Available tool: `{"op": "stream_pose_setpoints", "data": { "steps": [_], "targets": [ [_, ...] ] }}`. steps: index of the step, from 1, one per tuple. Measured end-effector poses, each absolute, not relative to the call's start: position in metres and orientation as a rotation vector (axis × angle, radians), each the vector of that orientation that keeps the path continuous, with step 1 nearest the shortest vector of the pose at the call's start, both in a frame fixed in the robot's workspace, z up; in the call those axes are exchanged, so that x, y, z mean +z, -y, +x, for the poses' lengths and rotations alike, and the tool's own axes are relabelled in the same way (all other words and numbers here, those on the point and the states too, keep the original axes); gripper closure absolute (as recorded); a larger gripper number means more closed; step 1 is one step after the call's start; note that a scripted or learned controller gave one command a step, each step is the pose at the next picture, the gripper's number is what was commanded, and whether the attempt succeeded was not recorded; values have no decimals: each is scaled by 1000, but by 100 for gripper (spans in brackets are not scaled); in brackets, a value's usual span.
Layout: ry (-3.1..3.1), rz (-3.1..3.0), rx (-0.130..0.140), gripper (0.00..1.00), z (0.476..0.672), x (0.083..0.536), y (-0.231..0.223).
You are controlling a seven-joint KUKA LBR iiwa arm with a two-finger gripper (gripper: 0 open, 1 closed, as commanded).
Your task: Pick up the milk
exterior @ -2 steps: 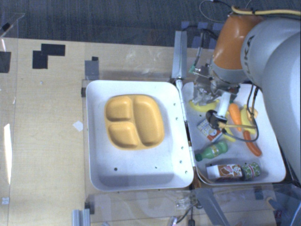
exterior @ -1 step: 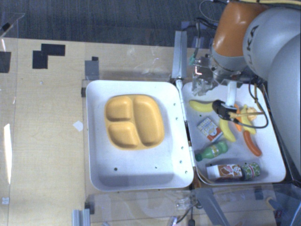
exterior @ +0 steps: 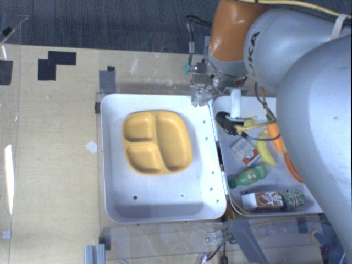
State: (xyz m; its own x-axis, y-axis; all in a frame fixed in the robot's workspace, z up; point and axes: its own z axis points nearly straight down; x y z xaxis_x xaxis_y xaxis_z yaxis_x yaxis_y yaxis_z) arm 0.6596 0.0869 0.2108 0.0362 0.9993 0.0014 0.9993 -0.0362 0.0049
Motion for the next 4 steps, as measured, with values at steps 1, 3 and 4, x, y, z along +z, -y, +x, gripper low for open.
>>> {"op": "stream_pose_setpoints", "data": {
  "steps": [1, 3, 4],
  "targets": [
    [-2317, 2114, 9, 100, 609, 357, -43],
    [-2461, 1950, 4, 100, 528, 279, -181],
    [-2410, 2017, -1, 100, 500, 192, -126]
  ]
}}
